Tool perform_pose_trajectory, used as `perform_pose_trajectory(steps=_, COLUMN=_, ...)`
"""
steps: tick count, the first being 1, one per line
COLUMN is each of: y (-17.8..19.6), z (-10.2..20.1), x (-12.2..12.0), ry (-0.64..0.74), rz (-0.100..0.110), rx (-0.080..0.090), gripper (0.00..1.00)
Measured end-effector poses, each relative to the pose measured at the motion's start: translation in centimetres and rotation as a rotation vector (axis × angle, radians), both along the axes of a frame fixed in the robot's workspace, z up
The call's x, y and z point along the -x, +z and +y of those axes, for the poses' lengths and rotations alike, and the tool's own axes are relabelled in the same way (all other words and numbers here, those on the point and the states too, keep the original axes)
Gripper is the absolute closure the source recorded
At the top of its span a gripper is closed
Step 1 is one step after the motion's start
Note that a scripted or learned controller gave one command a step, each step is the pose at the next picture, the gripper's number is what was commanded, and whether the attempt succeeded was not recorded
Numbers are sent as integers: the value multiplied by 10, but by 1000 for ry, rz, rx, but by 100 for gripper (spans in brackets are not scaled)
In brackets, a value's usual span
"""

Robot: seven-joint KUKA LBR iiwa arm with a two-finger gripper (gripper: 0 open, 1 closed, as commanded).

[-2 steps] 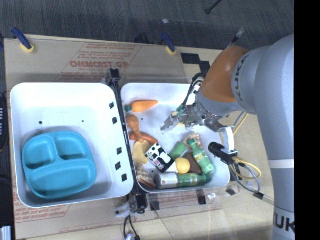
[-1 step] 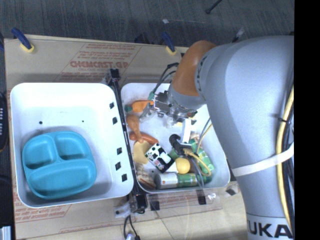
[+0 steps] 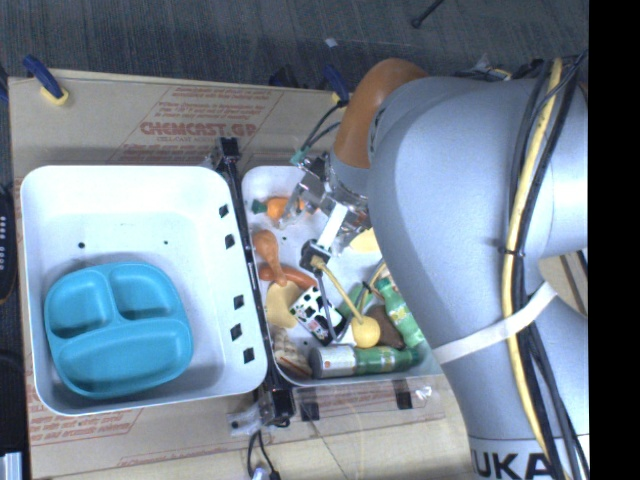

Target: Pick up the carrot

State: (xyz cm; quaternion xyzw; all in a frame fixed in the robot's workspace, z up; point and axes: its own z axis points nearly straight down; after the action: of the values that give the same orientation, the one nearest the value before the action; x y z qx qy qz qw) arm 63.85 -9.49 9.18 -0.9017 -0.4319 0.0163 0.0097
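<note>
The carrot (image 3: 274, 208), small and orange with a green stub at its left end, lies in the back left corner of the right bin (image 3: 258, 180). My gripper (image 3: 298, 200) reaches down into that corner and sits right beside the carrot's right end, very close to it or touching it. The large grey arm covers most of the right bin's right side.
Nearer in the right bin lie a tan-orange drumstick-shaped piece (image 3: 266, 250), a red-orange item (image 3: 292, 276), a die (image 3: 310, 308), a yellow lemon (image 3: 367, 333), a green bottle (image 3: 397, 315) and a can (image 3: 336, 360). The left bin (image 3: 120, 193) holds a blue divided plate (image 3: 117, 325).
</note>
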Motion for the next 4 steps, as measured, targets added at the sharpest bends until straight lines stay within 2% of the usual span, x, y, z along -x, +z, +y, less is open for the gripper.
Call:
perform_pose_trajectory(steps=1, y=-4, z=-5, x=-5, ry=-22, rz=23, rx=-8, gripper=0)
perform_pose_trajectory(steps=2, y=-5, z=2, x=-3, ry=-179, rz=25, rx=-3, gripper=0)
perform_pose_trajectory(steps=3, y=104, z=28, x=-13, ry=-152, rz=-36, rx=3, gripper=0)
perform_pose_trajectory(steps=4, y=-3, z=3, x=11, ry=-265, rz=-18, rx=9, gripper=0)
